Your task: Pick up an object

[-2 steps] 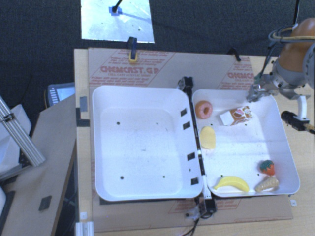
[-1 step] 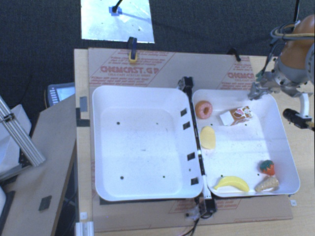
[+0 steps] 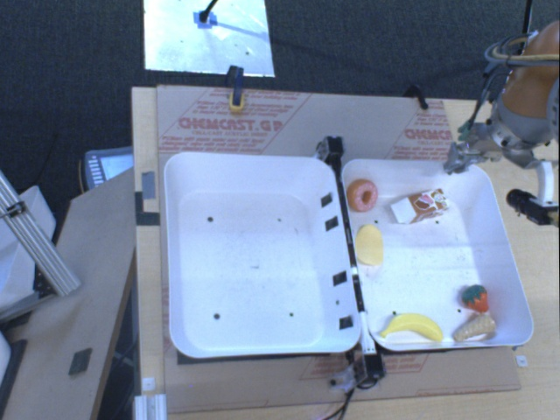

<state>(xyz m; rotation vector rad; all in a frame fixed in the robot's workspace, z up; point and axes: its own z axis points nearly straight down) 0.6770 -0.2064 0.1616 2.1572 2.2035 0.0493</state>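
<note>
The right bin (image 3: 503, 234) holds several small items. A pink-frosted donut (image 3: 361, 195) lies at its back left. Beside it is a white packet with red print (image 3: 419, 206). A pale yellow oval piece (image 3: 370, 245) rests against the left wall. Along the front lie a banana (image 3: 412, 325), a beige cone-shaped piece (image 3: 474, 327) and a red piece with a green top (image 3: 475, 297). My gripper (image 3: 458, 157) hangs over the bin's back right corner, to the right of the packet and above it, and nothing shows in its grasp.
The left bin (image 3: 188, 261) sits beside the right one, with black clips (image 3: 337, 226) along the shared wall. Both rest on a cardboard sheet (image 3: 289, 121). A yellow clamp (image 3: 236, 99) stands at the back edge. A grey table (image 3: 79, 261) is at the left.
</note>
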